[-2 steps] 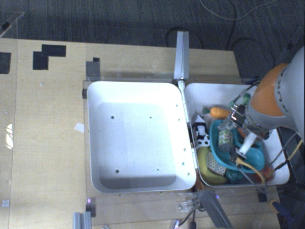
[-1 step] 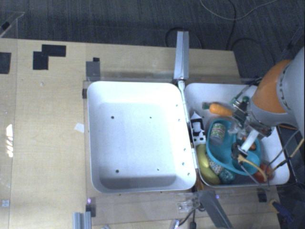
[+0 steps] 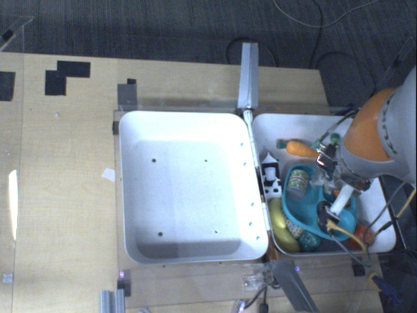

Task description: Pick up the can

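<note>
The can [image 3: 298,182], a small tin with a greenish label, lies inside a teal bowl [image 3: 306,215] in the right bin [image 3: 386,240]. My gripper [image 3: 333,186] hangs over the same bowl, just right of the can, below the arm's orange band [image 3: 367,134]. I see nothing held in it. The arm hides the bin's right half.
Around the bowl lie an orange carrot-like piece [image 3: 300,149], a black-and-white item [image 3: 270,178] against the bin's left wall, and a yellow banana [image 3: 281,223] at the front. The left bin [image 3: 130,194] stands beside it, past a metal divider post [image 3: 247,77].
</note>
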